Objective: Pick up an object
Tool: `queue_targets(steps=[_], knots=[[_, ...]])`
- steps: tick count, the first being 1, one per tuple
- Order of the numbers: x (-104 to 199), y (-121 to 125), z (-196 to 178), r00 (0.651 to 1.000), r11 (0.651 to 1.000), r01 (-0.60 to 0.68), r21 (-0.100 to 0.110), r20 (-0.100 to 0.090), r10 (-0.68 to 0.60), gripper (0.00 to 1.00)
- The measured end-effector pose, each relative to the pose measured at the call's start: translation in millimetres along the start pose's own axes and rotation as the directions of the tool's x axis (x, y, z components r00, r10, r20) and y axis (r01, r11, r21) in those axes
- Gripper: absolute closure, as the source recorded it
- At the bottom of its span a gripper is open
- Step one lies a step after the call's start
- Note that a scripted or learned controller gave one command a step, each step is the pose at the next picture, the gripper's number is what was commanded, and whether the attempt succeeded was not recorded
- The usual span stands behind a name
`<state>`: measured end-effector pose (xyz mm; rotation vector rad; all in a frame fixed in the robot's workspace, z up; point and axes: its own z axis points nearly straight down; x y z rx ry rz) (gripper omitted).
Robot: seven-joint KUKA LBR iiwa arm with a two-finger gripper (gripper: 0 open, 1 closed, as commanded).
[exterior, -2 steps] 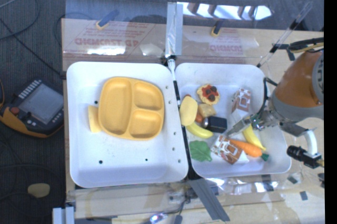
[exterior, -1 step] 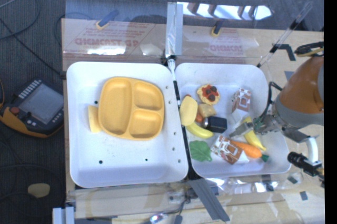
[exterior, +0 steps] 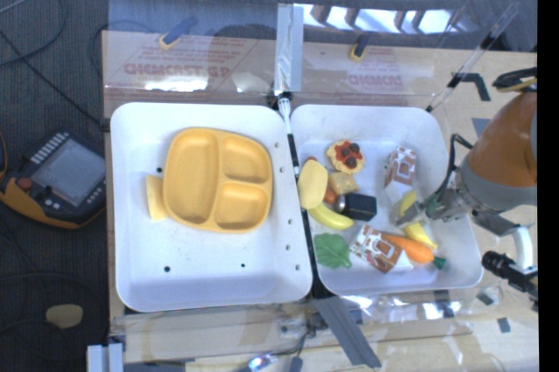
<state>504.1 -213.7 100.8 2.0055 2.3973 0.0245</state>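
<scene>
Camera view: end effector (exterior: 434,209) blurred over right bin (exterior: 437,127), fingers unclear.

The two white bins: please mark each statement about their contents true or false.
1. The yellow divided plate lies in the left bin. True.
2. The carrot lies in the left bin. False: it lies in the right bin, near the front.
3. The banana touches the black object. True.
4. The green leaf rests on the yellow divided plate. False: it lies in the right bin's front left corner.
</scene>
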Motion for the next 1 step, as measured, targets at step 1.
queue_targets(steps=[1], knots=[[30.4,28.4,-84.0,1.000,1.000,0.009,0.023,-0.001,-0.009,1.00]])
